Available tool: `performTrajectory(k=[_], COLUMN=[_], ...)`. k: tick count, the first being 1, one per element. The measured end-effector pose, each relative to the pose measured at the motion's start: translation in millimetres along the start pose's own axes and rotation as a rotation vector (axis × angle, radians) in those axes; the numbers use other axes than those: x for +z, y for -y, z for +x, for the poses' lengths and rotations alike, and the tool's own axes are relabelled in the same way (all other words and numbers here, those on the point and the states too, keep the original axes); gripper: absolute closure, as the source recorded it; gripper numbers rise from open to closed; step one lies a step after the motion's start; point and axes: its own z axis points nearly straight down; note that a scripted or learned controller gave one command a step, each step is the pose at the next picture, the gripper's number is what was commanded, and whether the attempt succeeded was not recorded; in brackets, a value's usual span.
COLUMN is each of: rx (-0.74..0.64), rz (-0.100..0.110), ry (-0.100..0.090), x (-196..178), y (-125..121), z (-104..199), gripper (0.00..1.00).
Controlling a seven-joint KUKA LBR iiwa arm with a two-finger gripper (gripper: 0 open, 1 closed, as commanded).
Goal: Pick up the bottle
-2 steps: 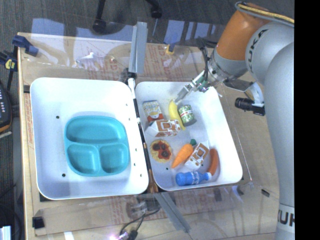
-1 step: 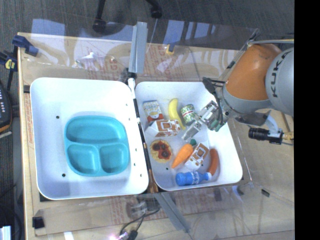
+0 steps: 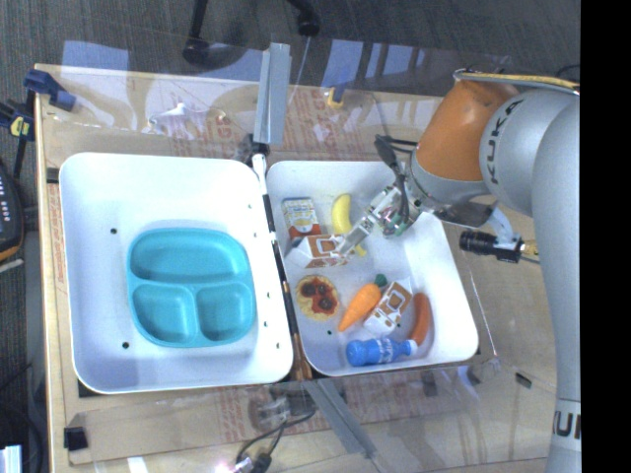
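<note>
The bottle (image 3: 381, 351) is blue with a white label and lies on its side near the front wall of the right bin (image 3: 452, 264). My gripper (image 3: 344, 245) reaches down and left from the orange-banded wrist into the middle of that bin. Its tip sits over a brown and white carton (image 3: 319, 251), just below a yellow banana (image 3: 341, 212). The bottle is well clear of the gripper, about a hand's length toward the front of the bin.
Around the bottle lie an orange carrot (image 3: 359, 305), a small printed box (image 3: 392, 304) and a reddish sausage (image 3: 422, 319). A round pizza toy (image 3: 317, 297) and a small carton (image 3: 299, 213) sit at the bin's left side. The left bin (image 3: 89, 195) holds a turquoise divided tray (image 3: 190, 286).
</note>
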Motion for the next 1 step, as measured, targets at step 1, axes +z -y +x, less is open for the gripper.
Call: performTrajectory(k=[1], rx=[-0.178], rz=[0.014], ry=[-0.031], x=[-22.4], y=[45.4], z=[71.9], gripper=[0.0])
